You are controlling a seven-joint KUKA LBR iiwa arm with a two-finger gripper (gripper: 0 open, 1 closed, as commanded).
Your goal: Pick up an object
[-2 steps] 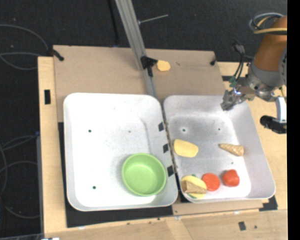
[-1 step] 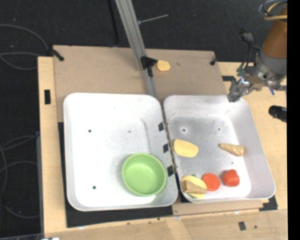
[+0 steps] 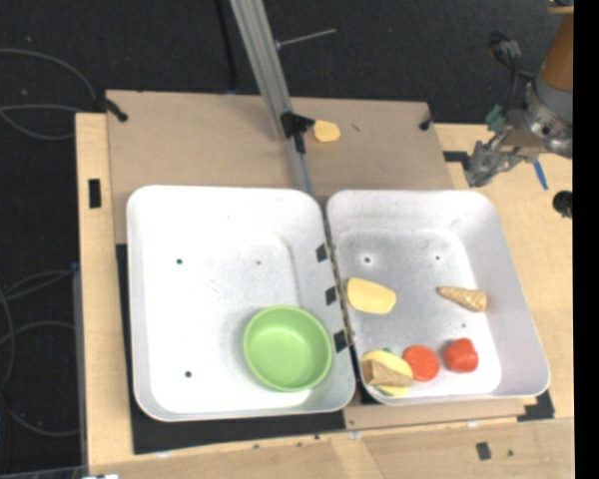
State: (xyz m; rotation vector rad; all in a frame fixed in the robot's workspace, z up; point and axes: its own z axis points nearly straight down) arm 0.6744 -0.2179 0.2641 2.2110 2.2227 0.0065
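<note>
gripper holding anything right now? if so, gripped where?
Nothing held. The gripper sits beyond the right bin, above the bench, with no object between its fingers.

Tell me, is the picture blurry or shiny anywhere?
In the camera view, everything is a little soft and grainy. The two white bins are bright and washed out but speckled, with no sharp glare. The green bowl casts a faint shadow. The hand at the right is dim and fuzzy, so its details are hard to tell.

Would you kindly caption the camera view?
Gripper beyond the right bin of toy foods; green bowl in left bin.
</note>
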